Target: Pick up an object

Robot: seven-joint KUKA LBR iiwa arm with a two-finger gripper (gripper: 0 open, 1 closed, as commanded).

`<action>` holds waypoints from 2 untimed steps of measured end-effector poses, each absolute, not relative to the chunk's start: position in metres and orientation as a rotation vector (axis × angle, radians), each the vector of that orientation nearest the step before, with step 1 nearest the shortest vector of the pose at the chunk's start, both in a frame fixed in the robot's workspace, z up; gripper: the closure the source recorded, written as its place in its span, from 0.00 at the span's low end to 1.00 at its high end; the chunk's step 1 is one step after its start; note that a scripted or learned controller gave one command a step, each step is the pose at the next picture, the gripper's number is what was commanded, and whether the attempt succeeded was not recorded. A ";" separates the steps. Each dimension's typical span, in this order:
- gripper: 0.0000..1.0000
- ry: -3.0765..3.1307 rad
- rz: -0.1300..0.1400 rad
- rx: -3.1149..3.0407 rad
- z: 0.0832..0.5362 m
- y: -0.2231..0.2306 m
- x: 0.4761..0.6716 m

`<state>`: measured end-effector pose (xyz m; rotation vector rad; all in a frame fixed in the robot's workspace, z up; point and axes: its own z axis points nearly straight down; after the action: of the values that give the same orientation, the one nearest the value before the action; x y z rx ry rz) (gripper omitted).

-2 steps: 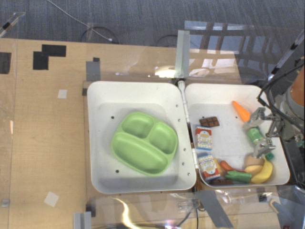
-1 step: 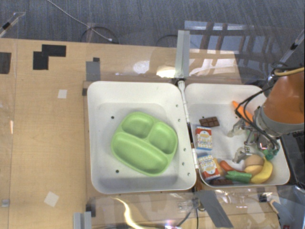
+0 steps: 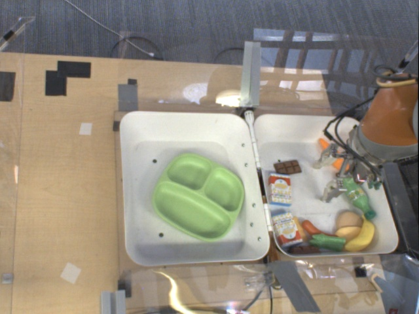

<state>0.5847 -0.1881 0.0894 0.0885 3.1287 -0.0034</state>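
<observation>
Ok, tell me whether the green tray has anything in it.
Empty. The green tray lies flat in the left bin, and all three of its compartments show bare green. The toy food sits in the right bin.

You are looking down on two white bins side by side on a wooden bench. The left bin [image 3: 141, 175] holds a green divided plate [image 3: 198, 195] with three compartments, lying flat near its centre. The right bin [image 3: 294, 133] holds a brown chocolate bar [image 3: 287, 167], two small printed cartons [image 3: 279, 190] [image 3: 286, 226] along its left wall, and at the near edge a carrot [image 3: 309, 227], a dark green vegetable [image 3: 327, 241], a tan bread roll [image 3: 348, 221] and a banana [image 3: 363, 236]. The arm's gripper [image 3: 342, 175] hangs over the right side of that bin, just beside a green bottle [image 3: 359, 198]. The orange band [image 3: 391, 113] sits above it.
</observation>
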 end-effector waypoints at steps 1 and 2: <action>0.00 3.128 -0.003 0.084 0.089 -0.188 0.612; 1.00 3.113 -0.008 0.072 0.105 -0.187 0.617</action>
<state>0.6173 -0.1869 0.1047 0.0716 3.1128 -0.0081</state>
